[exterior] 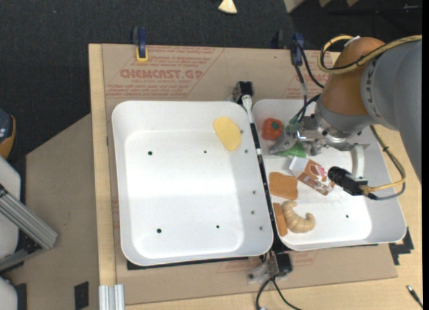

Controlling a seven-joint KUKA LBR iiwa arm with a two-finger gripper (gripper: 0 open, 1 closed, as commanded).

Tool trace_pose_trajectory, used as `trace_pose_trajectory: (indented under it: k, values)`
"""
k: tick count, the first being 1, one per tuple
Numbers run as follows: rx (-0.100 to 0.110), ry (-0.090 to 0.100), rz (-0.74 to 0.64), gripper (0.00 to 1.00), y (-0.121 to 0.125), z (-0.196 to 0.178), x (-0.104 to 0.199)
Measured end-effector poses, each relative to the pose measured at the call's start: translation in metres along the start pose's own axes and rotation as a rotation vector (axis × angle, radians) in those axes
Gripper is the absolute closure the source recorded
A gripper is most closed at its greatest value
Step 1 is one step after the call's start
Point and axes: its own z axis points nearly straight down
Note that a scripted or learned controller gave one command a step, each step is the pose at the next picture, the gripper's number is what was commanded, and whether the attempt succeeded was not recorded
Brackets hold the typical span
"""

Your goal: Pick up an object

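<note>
- Bins sit side by side; the left bin (134, 168) holds a yellow piece (228, 132) close to the divider (258, 168) between them, near its far end.
- Right of the divider, the right bin (382, 225) holds a red tomato-like toy (271, 128), an orange-brown slab (283, 185), a croissant (298, 220) and a brown-and-white packet (316, 176).
- Gripper (295, 142) hangs low just right of the tomato, above the slab; whether it is open or closed cannot be told.
</note>
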Motion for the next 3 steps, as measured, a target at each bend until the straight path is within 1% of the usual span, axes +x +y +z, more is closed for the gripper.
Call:
trace_pose_trajectory:
  k: [1, 2, 3]
  values:
    - [-0.009, -0.003, 0.002, 0.0, 0.008, -0.006, -0.044]
    - [0.019, -0.016, 0.006, 0.0, 0.053, -0.006, -0.004]
    - [0.004, -0.007, 0.008, 1.0, 0.055, -0.019, -0.003]
